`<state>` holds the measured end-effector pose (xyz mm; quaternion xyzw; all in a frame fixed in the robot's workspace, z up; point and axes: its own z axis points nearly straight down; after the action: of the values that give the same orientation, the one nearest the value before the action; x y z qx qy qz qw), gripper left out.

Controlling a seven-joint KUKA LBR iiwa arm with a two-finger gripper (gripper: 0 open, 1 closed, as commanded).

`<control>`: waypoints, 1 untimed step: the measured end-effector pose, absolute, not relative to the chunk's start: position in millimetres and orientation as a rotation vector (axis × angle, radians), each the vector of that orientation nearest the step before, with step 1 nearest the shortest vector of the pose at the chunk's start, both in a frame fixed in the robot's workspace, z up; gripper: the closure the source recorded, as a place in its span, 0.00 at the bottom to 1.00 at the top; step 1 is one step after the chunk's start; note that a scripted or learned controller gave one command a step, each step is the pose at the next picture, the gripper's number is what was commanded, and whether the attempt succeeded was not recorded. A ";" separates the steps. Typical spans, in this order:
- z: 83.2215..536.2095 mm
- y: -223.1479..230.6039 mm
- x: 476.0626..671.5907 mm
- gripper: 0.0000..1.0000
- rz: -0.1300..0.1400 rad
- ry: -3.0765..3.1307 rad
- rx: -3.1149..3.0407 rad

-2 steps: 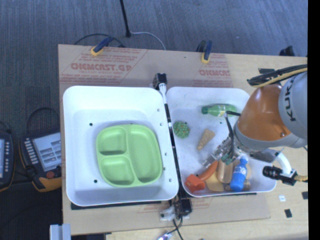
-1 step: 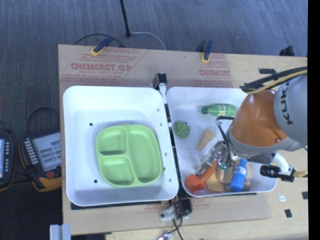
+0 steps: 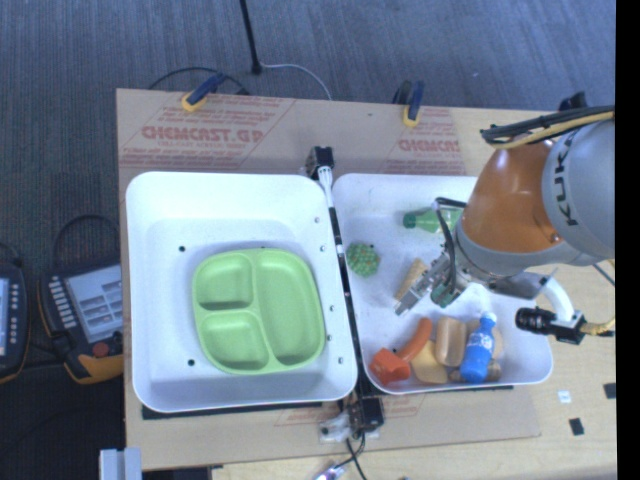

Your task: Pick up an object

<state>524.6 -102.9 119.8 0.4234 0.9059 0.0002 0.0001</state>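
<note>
The right bin [image 3: 520, 380] holds several small items. A green knobbly ball [image 3: 362, 259] lies near its left wall and a green bottle [image 3: 424, 220] near its back. At the front sit a red piece [image 3: 389, 367], an orange carrot-like piece [image 3: 416, 336], a tan block [image 3: 450, 342] and a blue bottle [image 3: 480, 348]. A small tan piece [image 3: 411, 277] lies mid-bin. My gripper [image 3: 425, 290] hangs low over the bin's middle, right beside that tan piece; whether it touches it is unclear.
The left bin [image 3: 160, 208] carries a green divided plate [image 3: 260, 308]. A black divider clamp [image 3: 321, 160] sits between the bins at the back. The arm's orange band [image 3: 510, 208] covers the right bin's back right part.
</note>
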 end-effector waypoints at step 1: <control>184.7 -52.7 501.1 1.00 0.001 2.782 1.456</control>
<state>501.1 -52.7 184.7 0.4636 0.8860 0.0003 0.0006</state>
